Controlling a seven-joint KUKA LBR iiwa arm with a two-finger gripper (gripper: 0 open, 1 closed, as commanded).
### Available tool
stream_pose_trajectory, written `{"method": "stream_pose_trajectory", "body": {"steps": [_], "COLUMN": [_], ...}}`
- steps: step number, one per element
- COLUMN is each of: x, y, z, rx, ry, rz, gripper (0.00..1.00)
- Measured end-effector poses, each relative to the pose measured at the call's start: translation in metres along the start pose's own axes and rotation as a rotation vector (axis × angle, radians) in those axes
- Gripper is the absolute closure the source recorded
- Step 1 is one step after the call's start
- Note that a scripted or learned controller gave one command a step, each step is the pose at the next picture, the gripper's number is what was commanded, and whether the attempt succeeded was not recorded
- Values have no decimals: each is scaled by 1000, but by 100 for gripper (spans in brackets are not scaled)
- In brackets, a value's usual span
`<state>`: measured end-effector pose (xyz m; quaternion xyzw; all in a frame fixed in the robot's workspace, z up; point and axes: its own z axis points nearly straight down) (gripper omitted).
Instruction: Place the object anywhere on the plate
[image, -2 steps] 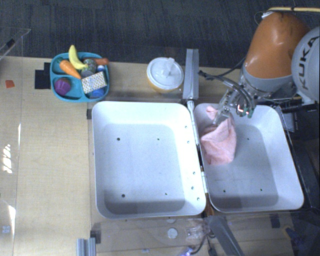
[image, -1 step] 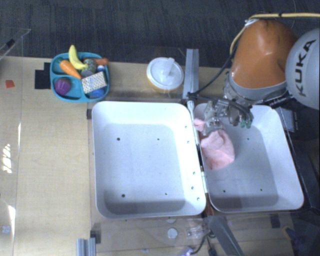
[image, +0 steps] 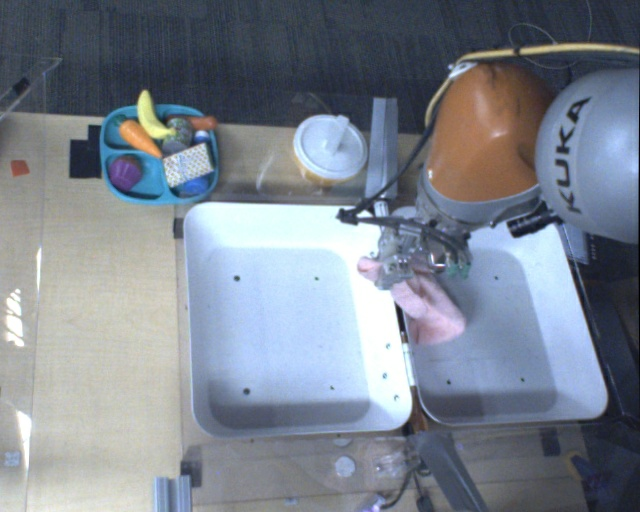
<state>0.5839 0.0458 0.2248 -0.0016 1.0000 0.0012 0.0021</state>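
So the arm's gripper (image: 415, 262) is sitting right over the seam between the two white bins, about the middle of the frame, a bit right of centre. There's a pink floppy thing (image: 432, 310), looks like a soft rag or a rubbery toy, hanging down just below and to the right of it, draped into the left side of the right bin (image: 530, 390). A bit of pink also pokes out on the left of the gripper, so it does look like the pink thing is pinched up in there, but the wrist hardware covers the tips and I honestly can't tell whether they're clamped on it or just hovering over it.

Now the plate. The only plate-like thing I can spot is the blue divided dish (image: 108, 178) way up in the upper left of the frame, outside both bins, and it's already loaded with toy food: a banana (image: 150, 115), a carrot (image: 138, 137), a purple piece (image: 125, 172) and so on. The left bin (image: 270, 400) sits between it and the gripper.

So progress-wise I'd call it early. At best the pickup is done; the carry and the drop are both still to go. The pink thing is well apart from that dish, nowhere near placed
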Motion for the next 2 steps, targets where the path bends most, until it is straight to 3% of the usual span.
{"method": "stream_pose_trajectory", "body": {"steps": [1,2], "x": [31,31], "y": [40,40], "z": [1,1], "rx": [0,0], "ry": [1,1], "rz": [1,1], "gripper": [100,0]}}
